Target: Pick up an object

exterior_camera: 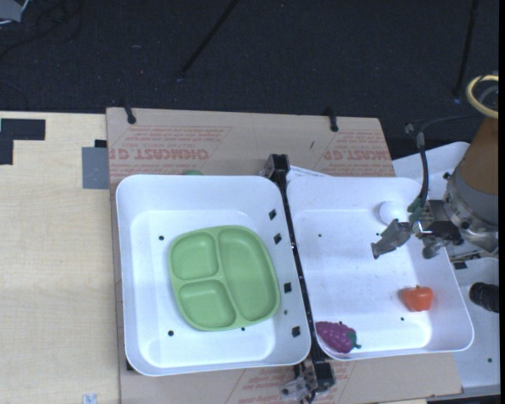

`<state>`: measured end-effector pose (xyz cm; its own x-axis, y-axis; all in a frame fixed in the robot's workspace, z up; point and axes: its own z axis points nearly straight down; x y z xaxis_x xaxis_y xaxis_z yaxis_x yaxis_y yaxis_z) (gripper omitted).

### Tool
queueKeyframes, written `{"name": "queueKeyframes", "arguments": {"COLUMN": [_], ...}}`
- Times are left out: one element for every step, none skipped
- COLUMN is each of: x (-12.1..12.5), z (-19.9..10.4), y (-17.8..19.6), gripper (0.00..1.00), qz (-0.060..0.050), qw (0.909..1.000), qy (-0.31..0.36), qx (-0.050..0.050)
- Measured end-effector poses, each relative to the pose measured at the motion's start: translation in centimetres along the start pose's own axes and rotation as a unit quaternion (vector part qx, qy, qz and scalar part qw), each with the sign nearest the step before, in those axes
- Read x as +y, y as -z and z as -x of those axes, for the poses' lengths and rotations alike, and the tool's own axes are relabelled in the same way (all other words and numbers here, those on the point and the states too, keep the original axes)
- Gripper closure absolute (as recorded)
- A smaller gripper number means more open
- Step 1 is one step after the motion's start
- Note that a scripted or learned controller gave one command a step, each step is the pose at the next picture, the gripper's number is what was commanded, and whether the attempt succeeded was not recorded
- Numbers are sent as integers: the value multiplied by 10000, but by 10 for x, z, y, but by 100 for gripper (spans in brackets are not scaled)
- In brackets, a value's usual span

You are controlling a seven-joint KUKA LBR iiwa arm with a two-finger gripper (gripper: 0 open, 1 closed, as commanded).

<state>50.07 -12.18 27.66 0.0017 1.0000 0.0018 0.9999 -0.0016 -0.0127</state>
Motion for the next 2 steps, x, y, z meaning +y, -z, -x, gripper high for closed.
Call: {"name": "queueKeyframes", "arguments": {"x": [2, 6], "z": [0, -1], "y": [6, -39], "gripper": [0, 0], "qz": [58, 23], "qw": [10000, 10000], "qy": [10, 10], "qx": [-10, 0]}}
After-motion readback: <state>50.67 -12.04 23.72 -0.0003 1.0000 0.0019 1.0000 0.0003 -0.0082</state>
